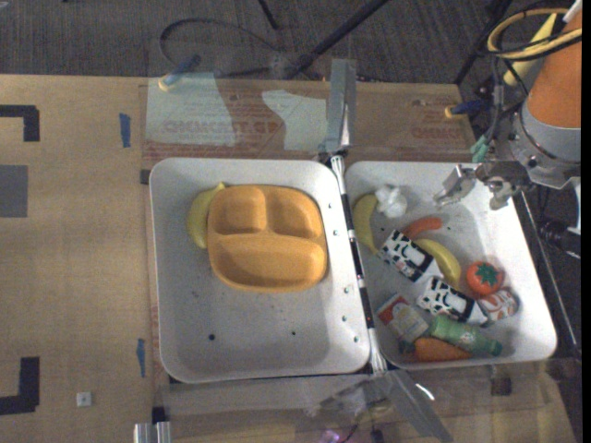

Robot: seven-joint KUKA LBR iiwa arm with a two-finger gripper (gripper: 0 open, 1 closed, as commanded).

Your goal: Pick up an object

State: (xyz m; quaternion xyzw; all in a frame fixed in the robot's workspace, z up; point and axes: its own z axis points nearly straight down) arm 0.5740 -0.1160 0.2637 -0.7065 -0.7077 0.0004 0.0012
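Orange tray: the compartment tray (267, 237) lies flat in the left bin (175, 340), toward its far half; you can read it as parked there, well apart from the arm.
Yellow edge: a banana (197, 218) pokes out from under the tray's left side, so most of it is covered and you could not grip it cleanly.
Right bin: the right bin (531, 326) holds the loose pile, where any pick looks likeliest.
Pile: a second banana (365, 221) along the left wall, a white crumpled piece (391, 200), two black-and-white cartons (407, 254), a tomato (483, 278), a green bottle (464, 336) and a carrot (440, 350) at the near edge.
Crowding: the near items touch or overlap, so you should expect neighbours to shift.
Gripper: it (477, 186) hangs over the far right corner of the right bin, fingers spread apart with nothing between them.
Nearest target: in my judgement the orange-red piece (424, 226) just beside it.
Cut off: the arm's upper part runs out of view at the right.
Unclear: labels on the small packets are too blurred for you to read.
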